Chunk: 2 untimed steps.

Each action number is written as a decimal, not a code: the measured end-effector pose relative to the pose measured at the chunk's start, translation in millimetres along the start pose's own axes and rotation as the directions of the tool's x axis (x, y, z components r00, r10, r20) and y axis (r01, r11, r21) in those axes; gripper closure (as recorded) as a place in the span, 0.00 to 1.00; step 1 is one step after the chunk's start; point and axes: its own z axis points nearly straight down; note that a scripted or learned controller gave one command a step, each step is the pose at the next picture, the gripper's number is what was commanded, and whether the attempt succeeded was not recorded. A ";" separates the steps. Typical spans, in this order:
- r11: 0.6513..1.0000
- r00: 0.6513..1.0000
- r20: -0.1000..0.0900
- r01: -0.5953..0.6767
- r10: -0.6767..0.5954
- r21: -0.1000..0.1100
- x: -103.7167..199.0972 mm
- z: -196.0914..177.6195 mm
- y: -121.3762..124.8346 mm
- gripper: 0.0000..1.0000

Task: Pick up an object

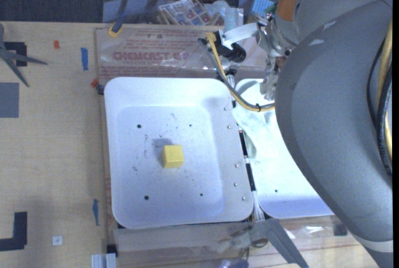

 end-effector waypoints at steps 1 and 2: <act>1.000 1.000 0.007 -0.005 0.005 0.000 -0.6 -6.4 2.9 1.00; 1.000 1.000 0.013 -0.009 0.009 0.000 -1.1 -12.6 5.7 1.00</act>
